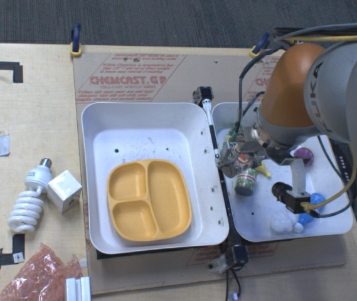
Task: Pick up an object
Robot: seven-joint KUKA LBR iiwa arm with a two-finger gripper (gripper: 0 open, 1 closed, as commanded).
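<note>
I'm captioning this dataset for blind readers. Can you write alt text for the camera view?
A grey robot arm reaches from the right over the right bin, cluttered with small objects. The left bin holds a yellow divided plate; a spiral light bulb lies outside.

The arm [303, 93] covers much of the right bin [253, 227], hiding parts of the small objects beneath. The end effector [228, 158] is too cluttered to read. The red bag [37, 274] is cut off at the bottom edge.

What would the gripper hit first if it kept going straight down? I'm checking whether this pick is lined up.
Probably the small green-and-red jar in the right bin; the gripper hangs close by it, though depth is unclear.
</note>
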